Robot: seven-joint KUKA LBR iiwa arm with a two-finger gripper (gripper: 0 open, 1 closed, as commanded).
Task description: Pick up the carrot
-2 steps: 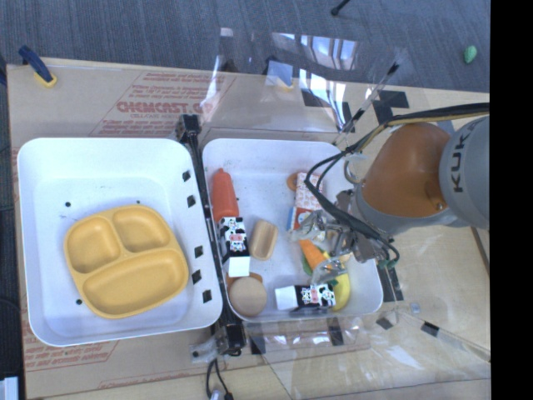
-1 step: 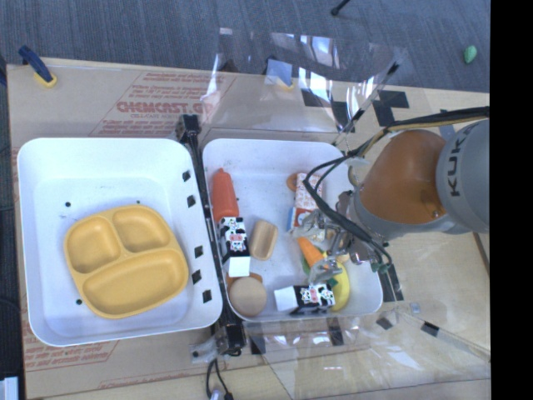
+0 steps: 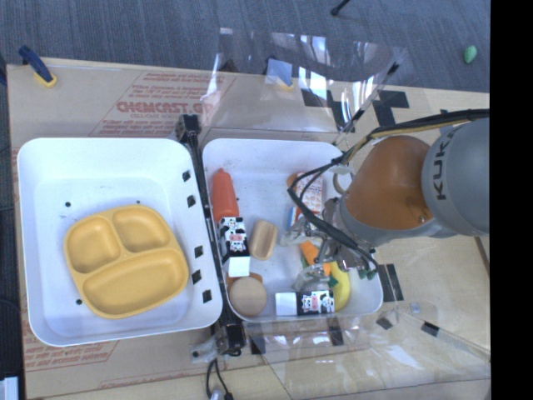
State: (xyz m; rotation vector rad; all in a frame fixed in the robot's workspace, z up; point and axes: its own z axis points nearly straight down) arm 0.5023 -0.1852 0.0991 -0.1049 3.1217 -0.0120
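Note:
A small orange carrot with a bit of green at its end lies in the right bin, near its front right corner. It is partly hidden under the gripper, which hangs low directly over it. The grey arm with its orange band reaches in from the right and covers that side of the bin. Whether the carrot sits between the gripper's tips cannot be made out.
A long red-orange piece, a tan slice, a brown ball, two black-and-white cartons and a yellow banana crowd the right bin. The left bin holds a yellow divided plate.

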